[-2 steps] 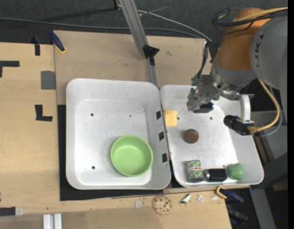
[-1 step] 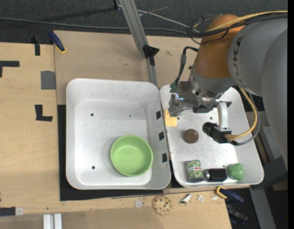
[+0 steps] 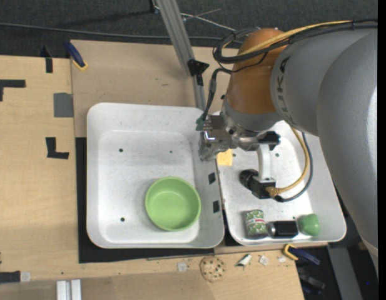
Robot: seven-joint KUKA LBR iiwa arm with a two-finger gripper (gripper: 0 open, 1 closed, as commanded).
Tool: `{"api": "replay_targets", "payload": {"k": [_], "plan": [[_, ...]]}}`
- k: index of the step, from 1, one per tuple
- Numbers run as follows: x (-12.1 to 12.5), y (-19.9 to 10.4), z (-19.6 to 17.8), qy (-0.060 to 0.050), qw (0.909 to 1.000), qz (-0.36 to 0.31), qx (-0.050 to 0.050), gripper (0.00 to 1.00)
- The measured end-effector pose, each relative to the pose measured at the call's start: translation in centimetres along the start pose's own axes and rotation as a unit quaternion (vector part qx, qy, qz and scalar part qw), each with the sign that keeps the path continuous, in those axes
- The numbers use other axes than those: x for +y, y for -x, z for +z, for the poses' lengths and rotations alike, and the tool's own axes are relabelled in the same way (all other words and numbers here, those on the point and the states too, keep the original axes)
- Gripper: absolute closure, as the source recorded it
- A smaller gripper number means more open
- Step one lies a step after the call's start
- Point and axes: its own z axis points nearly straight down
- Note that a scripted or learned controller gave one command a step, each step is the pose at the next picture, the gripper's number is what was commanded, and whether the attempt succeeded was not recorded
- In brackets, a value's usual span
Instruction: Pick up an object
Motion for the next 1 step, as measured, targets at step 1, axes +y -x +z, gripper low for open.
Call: {"api": "replay_targets", "payload": {"k": [1], "plan": [[-1.58, -4.44, 0.42, -0.001, 1.0000, 0.000, 0.000, 1.00]]}}
